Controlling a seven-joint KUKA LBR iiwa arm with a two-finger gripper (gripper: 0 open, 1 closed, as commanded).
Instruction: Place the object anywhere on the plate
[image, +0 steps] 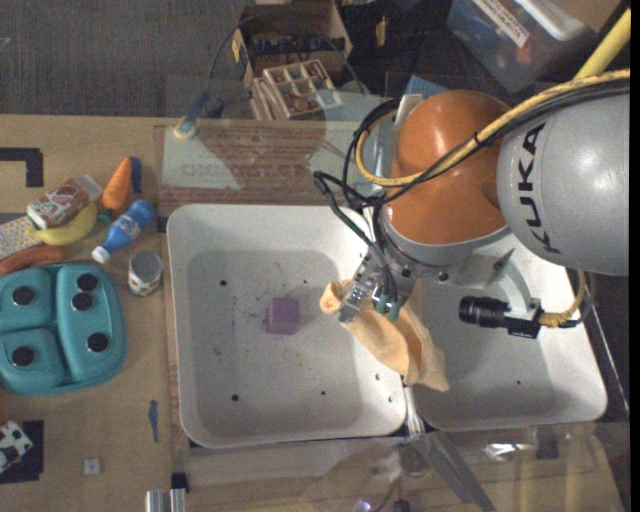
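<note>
A small purple block (283, 315) lies flat on the floor of the left bin (190, 330), near its middle. My gripper (368, 297) hangs over the right side of that bin, to the right of the block and apart from it. Its fingers are shut on the upper end of a floppy tan cloth (405, 345). The cloth trails down and to the right, across the wall between the two bins. A bit of it sticks out left of the fingers. The orange band and grey wrist hide the bin's back right corner.
The right bin (560, 390) sits under the arm and a black camera barrel (490, 313). Left of the bins on the bench are a teal moulded tray (60, 325), a small can (145, 272), a blue bottle (125, 230), a banana (65, 230) and a carrot (120, 182).
</note>
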